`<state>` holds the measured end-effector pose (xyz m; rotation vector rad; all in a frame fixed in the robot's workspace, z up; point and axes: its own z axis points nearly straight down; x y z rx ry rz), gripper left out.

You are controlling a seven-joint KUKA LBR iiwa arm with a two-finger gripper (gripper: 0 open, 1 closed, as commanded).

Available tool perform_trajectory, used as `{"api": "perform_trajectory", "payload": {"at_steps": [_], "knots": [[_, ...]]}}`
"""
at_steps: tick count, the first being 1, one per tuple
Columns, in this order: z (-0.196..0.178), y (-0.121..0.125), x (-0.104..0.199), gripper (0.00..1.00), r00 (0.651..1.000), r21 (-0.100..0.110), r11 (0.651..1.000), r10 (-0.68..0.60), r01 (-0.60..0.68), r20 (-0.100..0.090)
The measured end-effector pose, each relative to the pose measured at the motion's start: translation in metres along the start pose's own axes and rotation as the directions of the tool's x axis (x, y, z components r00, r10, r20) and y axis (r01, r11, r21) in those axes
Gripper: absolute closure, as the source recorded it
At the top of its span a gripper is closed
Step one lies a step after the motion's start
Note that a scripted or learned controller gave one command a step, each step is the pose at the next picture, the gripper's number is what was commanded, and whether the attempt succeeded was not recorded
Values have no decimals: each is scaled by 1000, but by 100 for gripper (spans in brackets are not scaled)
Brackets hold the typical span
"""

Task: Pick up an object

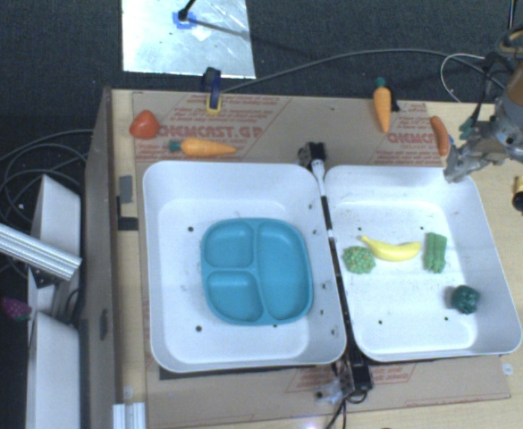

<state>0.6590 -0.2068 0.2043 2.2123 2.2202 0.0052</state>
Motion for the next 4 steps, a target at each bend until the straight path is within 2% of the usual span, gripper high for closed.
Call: {"api": "perform_trajectory", "payload": {"at_steps": [1,2,3,4], "knots": [[2,-1,0,0,1000,4,1000,0,0,-1],[119,-70,1,0,1000,6,1000,2,-2,-2],[65,-19,79,0,1000,3,1000,-1,1,-3],[119,-62,116,0,1000,8,1000,0,0,-3]]}}
